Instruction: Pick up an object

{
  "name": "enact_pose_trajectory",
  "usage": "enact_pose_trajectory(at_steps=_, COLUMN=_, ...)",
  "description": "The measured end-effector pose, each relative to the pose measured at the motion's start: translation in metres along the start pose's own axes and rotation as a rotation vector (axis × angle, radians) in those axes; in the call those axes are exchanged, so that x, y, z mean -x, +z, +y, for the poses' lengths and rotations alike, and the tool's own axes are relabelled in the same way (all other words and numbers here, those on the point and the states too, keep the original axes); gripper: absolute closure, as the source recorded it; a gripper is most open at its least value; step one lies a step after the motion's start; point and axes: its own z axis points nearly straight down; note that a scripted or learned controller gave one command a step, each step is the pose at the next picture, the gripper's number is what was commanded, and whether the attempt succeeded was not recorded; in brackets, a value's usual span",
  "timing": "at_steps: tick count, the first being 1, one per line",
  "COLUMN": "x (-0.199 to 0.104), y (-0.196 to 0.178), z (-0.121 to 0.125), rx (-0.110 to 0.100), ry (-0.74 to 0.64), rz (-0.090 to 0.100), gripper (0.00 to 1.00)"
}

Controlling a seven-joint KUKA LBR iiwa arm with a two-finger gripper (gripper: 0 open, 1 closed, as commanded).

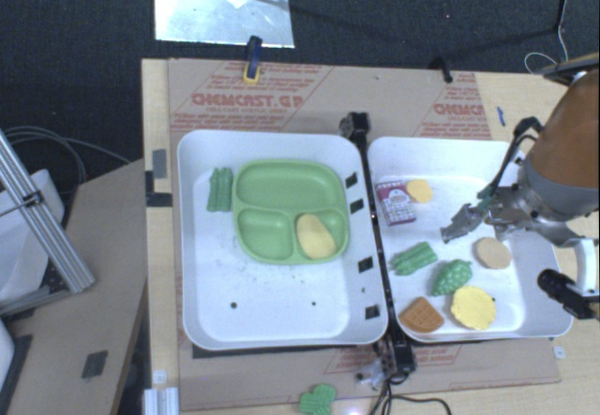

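Here's the arm [562,160], reaching in from the right edge of the frame, orange band showing above the wrist, bent low over the right bin [539,324]. The gripper [459,224] hangs mid-bin, its grey tip pointing left, and from this slant I cannot tell how far its fingers are parted; nothing shows between them.

Plenty to choose from in that bin. Toward its upper left, a small red-and-white box [395,201] with a yellow-orange piece [419,190] just beside it on the right. Just right of the gripper tip lies a pale tan round cookie [492,253]. Below the gripper, a green pea pod [413,259] lies tilted, and near it to the right sits a bumpy green broccoli-like toy [451,276]. Along the lower edge, a brown waffle-like piece [422,315] and a yellow round piece [472,307] sit side by side.

Over in the left bin [202,310], a green divided plate [281,207] fills the middle, with a yellow lemon-like toy [316,236] in its lower right compartment. A green bundle of beans [220,189] lies upright just left of the plate.

Off the bins, at the bottom of the frame, a green leafy toy [318,398] sits on the bench.
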Motion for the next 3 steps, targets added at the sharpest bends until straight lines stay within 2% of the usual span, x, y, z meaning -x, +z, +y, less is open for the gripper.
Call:
enact_pose_trajectory(at_steps=1, x=0.034, y=0.122, z=0.041, rx=0.004, ry=0.002, rz=-0.003, gripper=0.00)
enact_pose_trajectory(at_steps=2, x=0.033, y=0.109, z=0.041, rx=0.004, ry=0.002, rz=-0.001, gripper=1.00)
enact_pose_trajectory(at_steps=3, x=-0.009, y=0.021, z=0.080, rx=0.011, ry=-0.007, rz=0.000, gripper=1.00)
